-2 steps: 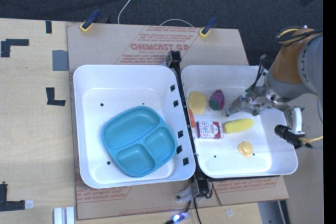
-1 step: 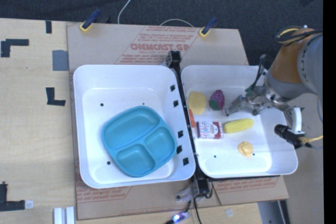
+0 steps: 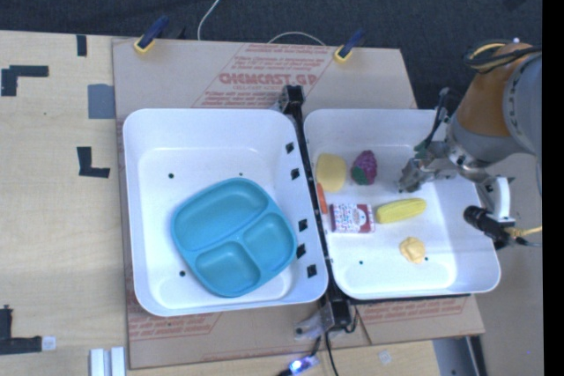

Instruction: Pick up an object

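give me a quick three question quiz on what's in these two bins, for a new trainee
1. True or false: the blue divided plate lies in the right bin.
2. Which item lies nearest the gripper? A) corn cob B) purple fruit C) red and white packet
3. Fill in: the plate has ___ compartments.

Key: 1. False, it lies in the left bin. 2. A. 3. Three.

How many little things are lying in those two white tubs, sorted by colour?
Yellow: 3 – rounded yellow plastic piece, yellow toy corn cob, small yellow lump
Purple: 1 – purple bumpy toy fruit
Red and white: 1 – flat packet
Blue: 1 – blue plastic divided plate
Total: 6
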Robot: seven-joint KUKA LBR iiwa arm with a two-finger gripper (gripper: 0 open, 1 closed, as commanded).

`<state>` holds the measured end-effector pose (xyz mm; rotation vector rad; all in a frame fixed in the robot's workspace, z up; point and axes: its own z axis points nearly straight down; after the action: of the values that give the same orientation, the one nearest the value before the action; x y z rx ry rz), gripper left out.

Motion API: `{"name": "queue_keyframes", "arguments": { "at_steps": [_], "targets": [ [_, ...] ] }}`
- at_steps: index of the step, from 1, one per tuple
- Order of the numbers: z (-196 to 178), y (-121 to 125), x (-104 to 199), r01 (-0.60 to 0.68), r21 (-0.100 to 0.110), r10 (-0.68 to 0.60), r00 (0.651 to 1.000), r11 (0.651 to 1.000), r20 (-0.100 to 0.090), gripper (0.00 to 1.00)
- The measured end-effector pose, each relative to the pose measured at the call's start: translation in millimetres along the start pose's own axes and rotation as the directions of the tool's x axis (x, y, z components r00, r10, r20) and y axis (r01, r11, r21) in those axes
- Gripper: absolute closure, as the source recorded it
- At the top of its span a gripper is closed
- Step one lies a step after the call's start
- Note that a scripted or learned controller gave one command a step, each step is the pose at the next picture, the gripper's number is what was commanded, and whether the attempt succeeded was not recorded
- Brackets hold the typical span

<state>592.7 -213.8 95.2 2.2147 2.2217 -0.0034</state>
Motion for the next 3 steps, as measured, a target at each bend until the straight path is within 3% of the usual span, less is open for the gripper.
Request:
{"name": "queue_keyframes", "arguments": {
  "at_steps": [3],
  "targets": [
    [-156,12,3,0.000,-0.002,0.000,1.000,1.000,-0.004,1.00]
  ]
}}
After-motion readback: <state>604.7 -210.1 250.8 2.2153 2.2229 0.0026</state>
